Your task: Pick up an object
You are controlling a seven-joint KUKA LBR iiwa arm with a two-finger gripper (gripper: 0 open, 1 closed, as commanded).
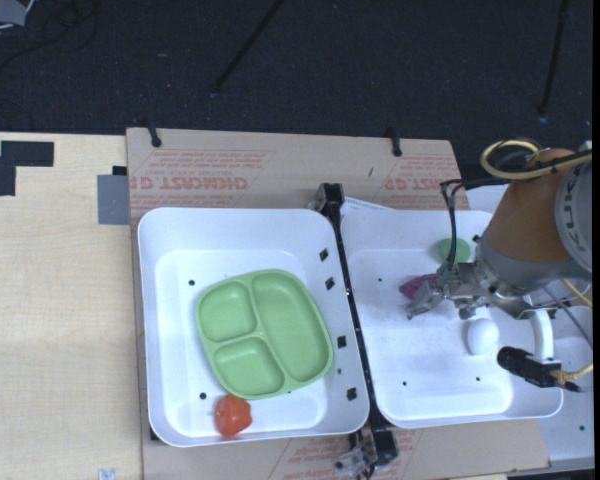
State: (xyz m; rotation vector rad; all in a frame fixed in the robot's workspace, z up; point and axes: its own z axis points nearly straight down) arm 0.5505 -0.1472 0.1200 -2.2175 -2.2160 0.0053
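Arm (528,223) comes in from view-right, over the right bin (440,400). Gripper (427,302) sits low over the upper-mid part of that bin's floor, pointing twd the divider btwn the bins. Can't tell whether the gripper is released or clenched: tip is too small and blurred.

Purple bit (415,287) lies on the bin floor right at the gripper tip, touching or just beside it; can't tell which. Nothing visibly grasped. Green bit (457,250) sits near the bin's back wall, just above the gripper body, partly hidden by the arm. White oval (478,336) lies on the floor just below the wrist, apart from the purple bit.

Left bin (170,243): green 3-section plate (265,333) lies flat approx mid-bin, turned at an angle to the walls. Red lump (232,415) is at the front wall, just beside the plate's near corner, maybe touching it.

Both bins rest side by side on a cardboard sheet (280,173), w/ pale wood tabletop (50,318) to view-left.
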